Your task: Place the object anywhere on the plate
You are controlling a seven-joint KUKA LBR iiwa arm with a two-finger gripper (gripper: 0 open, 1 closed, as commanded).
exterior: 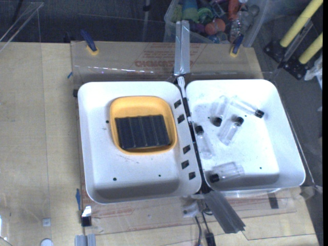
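A yellow plate lies in the left bin, and a dark ribbed rectangular object rests flat on it. The right bin holds several clear plastic vials with black caps: one near the middle, one left of it, one toward the back, one near the front edge, and one by the divider.
A metal divider strip runs between the two bins. A clear box of colourful toys stands behind the bins. Blue clamps hold a sheet at the bench's back edge. Yellow bars lean at the far right.
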